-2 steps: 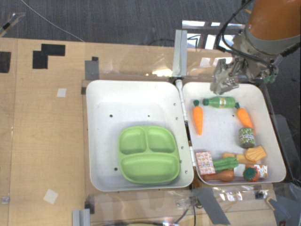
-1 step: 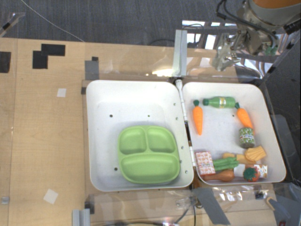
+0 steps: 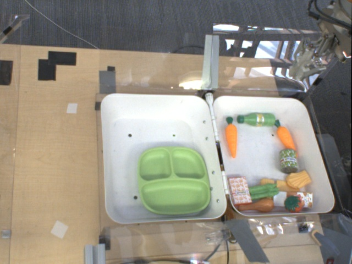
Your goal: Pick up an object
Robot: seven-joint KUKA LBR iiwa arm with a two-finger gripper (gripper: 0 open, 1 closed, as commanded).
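Two shallow white bins sat side by side on the wooden worktop (image 3: pixel 49 164). The left bin (image 3: pixel 118 120) held a green divided plate (image 3: pixel 174 180), lying flat toward the near half, its large compartment nearest the camera.

The right bin (image 3: pixel 256 147) carried all the small toy foods. One carrot (image 3: pixel 232 139) lay near the dividing wall, its long axis running almost straight away from the camera, green top at the far end and tip pointing toward the near edge. A green bottle (image 3: pixel 257 119) lay on its side along the far wall, long axis left to right. A second carrot (image 3: pixel 285 136) lay just right of the bottle, slanting down and right. Below it stood a small green can (image 3: pixel 289 160), with a yellow ridged piece (image 3: pixel 298 179) just beneath. Along the near wall were a red-and-white patterned box (image 3: pixel 238 190), a green vegetable (image 3: pixel 264 191) and an orange-brown piece (image 3: pixel 259 205), crowded together.

The gripper (image 3: pixel 311 59) hung beyond the right bin's far right corner, well apart from every object. Whether its jaws stood wide or narrow could not be told.
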